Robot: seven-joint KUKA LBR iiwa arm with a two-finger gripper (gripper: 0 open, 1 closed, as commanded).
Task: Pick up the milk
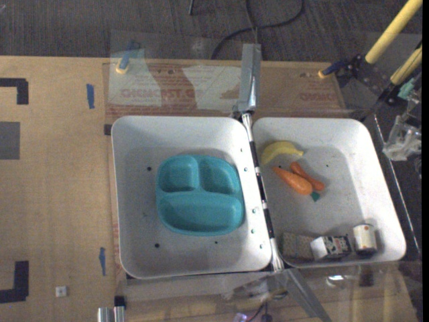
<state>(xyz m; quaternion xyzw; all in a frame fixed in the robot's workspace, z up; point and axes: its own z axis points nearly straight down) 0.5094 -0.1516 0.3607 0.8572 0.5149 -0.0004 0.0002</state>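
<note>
White milk carton (pixel 332 246) lies along the right bin's (pixel 352 180) near wall; pincer's state cannot be told.

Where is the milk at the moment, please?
The milk lies on its side along the right bin's near edge, between a grey packet and a small can.

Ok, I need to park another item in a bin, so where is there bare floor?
Right bin: open floor right of the carrots, between the banana above and the milk below. Its near edge is crowded. Left bin: the teal tray fills the middle, leaving bare floor around it.
</note>
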